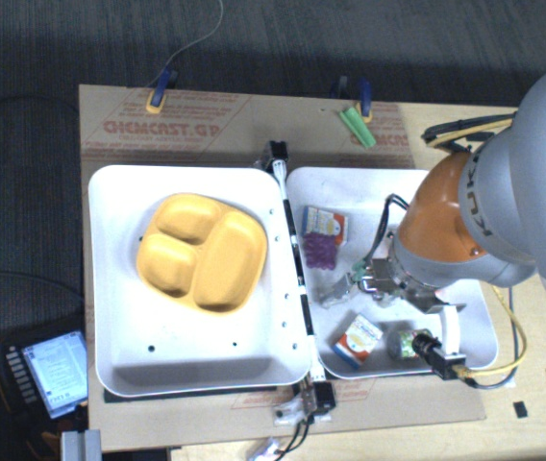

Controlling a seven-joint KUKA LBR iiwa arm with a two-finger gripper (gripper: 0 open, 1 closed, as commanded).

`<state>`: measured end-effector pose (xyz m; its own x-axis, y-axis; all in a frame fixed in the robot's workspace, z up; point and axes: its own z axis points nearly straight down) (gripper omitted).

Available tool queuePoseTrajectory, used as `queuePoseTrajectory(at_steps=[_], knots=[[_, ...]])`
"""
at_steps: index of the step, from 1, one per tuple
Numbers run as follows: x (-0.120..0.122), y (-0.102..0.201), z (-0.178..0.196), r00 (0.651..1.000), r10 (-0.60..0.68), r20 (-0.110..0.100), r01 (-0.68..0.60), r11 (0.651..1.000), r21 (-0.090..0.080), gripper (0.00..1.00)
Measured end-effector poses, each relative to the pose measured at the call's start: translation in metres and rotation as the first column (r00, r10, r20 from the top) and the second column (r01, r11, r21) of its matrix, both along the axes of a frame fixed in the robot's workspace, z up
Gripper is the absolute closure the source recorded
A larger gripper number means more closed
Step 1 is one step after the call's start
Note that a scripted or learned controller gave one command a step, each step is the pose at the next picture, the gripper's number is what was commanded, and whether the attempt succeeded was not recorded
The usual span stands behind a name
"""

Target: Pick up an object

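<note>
Two shallow white bins are seen side by side on a brown cardboard sheet (254, 128), which is laid on the bench. The left bin (119, 344) is occupied by one large yellow object (203, 251) with three rounded lobes, lying a little toward 12 o'clock from the bin's centre. The right bin (388, 182) is reached by the grey arm (528, 200), which comes in from 3 o'clock, and its orange band (438, 221) is placed over the middle of this bin. The gripper (361, 279) is found below the band, pointing toward 9 o'clock, and whether it is wide or narrow cannot be told, because this part is small and unclear. Several small objects are lying in the right bin. A small carton with red and white print (324, 223) is seen at about 10 o'clock from the gripper, and a purple object (319, 250) is lying just beside it, toward 6 o'clock. A grey piece (335, 294) is near the gripper at about 8 o'clock. Another small carton in orange, white and blue (358, 340) is resting at 6 o'clock, close to the front wall of the bin, and a small green and dark object (407, 343) is beside it toward 3 o'clock. A green marker (358, 128) is lying on the cardboard at 12 o'clock, outside the bins.
</note>
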<state>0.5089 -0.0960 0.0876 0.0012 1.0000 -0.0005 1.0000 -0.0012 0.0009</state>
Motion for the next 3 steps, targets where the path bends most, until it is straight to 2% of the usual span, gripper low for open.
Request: queuePoseTrajectory(at_steps=[1, 2, 3], knots=[[-0.021, -0.005, 0.001, 1.0, 0.002, 0.013, -0.002, 1.0, -0.003, 0.0], [-0.02, -0.005, 0.011, 1.0, 0.001, 0.014, -0.001, 1.0, -0.003, 1.0], [-0.02, -0.005, 0.011, 1.0, 0.001, 0.014, -0.001, 1.0, -0.003, 0.0]])
